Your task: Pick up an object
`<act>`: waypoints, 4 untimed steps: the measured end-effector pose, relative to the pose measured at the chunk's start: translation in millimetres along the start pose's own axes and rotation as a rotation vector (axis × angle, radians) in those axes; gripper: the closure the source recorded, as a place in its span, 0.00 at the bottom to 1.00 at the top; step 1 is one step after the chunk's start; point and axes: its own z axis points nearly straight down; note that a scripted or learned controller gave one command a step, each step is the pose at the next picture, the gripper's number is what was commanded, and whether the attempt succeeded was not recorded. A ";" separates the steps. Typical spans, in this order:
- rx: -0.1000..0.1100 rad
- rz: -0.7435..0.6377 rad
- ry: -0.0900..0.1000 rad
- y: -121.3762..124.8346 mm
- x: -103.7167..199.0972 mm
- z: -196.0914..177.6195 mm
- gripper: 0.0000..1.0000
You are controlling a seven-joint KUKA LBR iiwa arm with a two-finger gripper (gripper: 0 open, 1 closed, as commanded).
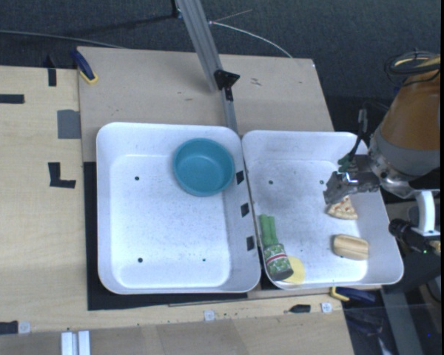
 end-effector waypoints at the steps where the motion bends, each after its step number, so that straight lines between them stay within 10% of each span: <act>1: 0.001 0.000 0.000 0.7 0.2 -38.5 1.00; 4: 0.003 -0.005 0.001 78.1 143.2 -32.3 1.00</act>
